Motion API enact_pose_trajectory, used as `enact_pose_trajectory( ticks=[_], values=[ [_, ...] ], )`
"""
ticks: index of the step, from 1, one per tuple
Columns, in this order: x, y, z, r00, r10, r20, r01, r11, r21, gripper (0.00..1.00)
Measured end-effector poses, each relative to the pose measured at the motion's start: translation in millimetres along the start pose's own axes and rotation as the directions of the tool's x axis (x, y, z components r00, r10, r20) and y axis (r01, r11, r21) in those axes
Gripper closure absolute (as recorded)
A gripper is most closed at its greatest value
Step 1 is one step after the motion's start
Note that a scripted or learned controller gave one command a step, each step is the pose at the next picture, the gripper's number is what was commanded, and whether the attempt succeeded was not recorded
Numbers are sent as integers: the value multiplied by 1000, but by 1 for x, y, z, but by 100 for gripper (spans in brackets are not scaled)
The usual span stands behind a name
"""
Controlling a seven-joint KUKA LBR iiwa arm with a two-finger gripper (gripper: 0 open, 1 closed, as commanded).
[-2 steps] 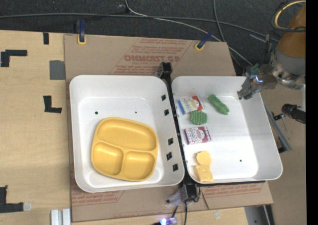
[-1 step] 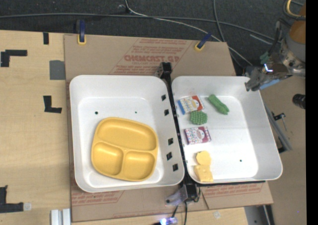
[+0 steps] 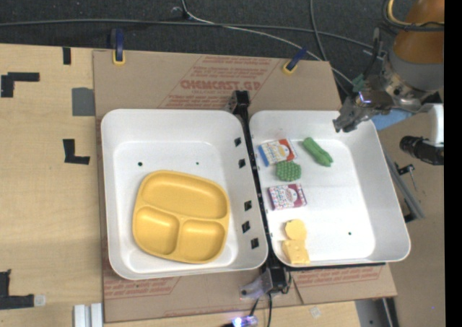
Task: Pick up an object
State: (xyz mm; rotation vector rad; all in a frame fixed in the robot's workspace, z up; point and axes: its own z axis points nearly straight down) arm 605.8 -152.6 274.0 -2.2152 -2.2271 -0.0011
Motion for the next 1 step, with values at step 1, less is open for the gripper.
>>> enact_pose_trajectory(
  ticks=[1],
  values=[
    [52,-13,16,1000,0,0,0,1000,3,100]
  ],
)
